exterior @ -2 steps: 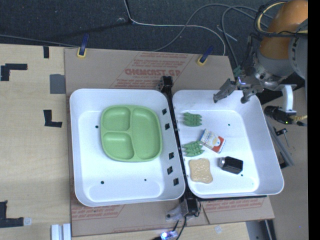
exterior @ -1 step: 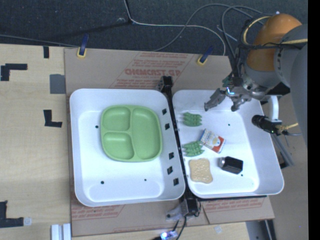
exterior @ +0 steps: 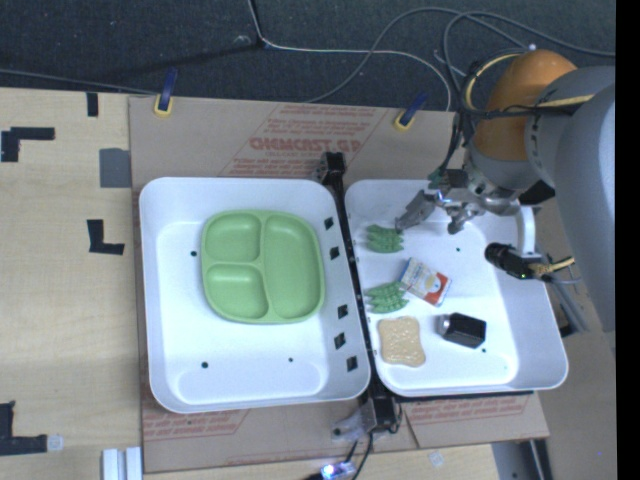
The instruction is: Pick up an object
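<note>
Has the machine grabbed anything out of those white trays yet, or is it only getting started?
Nothing looks picked up yet. The pincer hangs over the right bin, near the upper green piece. The lower green piece, packet, toast and black block all lie on the bin floor. The grab and lift remain.

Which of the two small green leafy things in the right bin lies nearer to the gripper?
The upper green leafy piece, near the bin's top left, just left of the gripper. The lower green leafy piece lies farther down, beside the small packet.
</note>
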`<state>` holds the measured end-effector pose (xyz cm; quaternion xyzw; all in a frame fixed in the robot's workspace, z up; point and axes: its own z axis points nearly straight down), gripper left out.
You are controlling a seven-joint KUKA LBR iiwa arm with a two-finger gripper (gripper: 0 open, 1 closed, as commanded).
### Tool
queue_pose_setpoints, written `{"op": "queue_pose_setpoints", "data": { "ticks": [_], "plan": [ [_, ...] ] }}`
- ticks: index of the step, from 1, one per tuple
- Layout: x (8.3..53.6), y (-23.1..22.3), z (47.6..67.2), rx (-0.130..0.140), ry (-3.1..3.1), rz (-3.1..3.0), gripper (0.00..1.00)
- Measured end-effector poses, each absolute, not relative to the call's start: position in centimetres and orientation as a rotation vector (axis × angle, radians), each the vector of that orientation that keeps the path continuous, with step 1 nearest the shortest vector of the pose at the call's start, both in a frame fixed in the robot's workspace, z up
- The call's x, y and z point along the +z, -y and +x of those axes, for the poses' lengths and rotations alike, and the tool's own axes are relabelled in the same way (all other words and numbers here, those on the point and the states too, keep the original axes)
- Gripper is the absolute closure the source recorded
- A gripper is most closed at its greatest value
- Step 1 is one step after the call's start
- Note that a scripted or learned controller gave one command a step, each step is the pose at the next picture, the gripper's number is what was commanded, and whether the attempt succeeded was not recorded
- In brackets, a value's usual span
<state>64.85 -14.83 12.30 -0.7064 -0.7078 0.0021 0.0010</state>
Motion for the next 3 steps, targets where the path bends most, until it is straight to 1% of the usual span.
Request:
{"op": "queue_pose_setpoints", "data": {
  "ticks": [1,2,3],
  "plan": [
    [8.6,14.9,65.0,0.000,2.225,-2.223,0.00],
    [10.1,14.6,65.3,-0.016,2.233,-2.225,1.00],
    [15.9,13.8,64.9,-0.002,2.224,-2.220,1.00]
  ]
}}
